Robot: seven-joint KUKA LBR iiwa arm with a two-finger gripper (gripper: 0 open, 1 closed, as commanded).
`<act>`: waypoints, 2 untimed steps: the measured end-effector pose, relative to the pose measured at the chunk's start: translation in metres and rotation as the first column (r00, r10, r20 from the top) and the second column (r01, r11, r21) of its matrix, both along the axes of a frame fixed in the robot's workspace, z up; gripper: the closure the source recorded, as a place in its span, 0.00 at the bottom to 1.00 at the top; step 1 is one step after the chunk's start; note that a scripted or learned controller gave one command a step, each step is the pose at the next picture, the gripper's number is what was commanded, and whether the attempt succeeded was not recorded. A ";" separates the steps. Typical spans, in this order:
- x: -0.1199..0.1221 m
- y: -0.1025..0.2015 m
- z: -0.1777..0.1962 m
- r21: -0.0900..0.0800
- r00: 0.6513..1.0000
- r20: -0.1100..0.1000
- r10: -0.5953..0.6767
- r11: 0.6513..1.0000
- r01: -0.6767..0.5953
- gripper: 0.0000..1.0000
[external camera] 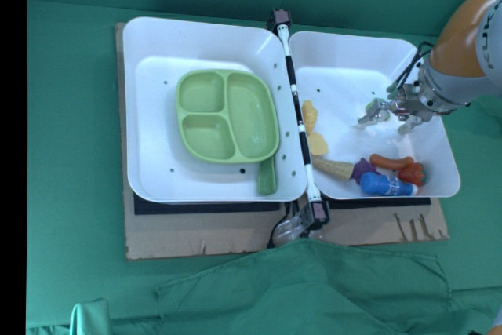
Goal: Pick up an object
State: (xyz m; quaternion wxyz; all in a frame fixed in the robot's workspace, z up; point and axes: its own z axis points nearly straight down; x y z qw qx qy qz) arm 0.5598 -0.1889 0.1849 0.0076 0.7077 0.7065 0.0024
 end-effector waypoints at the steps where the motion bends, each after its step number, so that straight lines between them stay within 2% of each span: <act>1: -0.053 0.000 0.001 -0.002 1.000 0.007 -0.004 1.000 0.004 0.00; 2: -0.003 0.000 0.000 0.000 1.000 -0.001 -0.001 1.000 0.001 0.00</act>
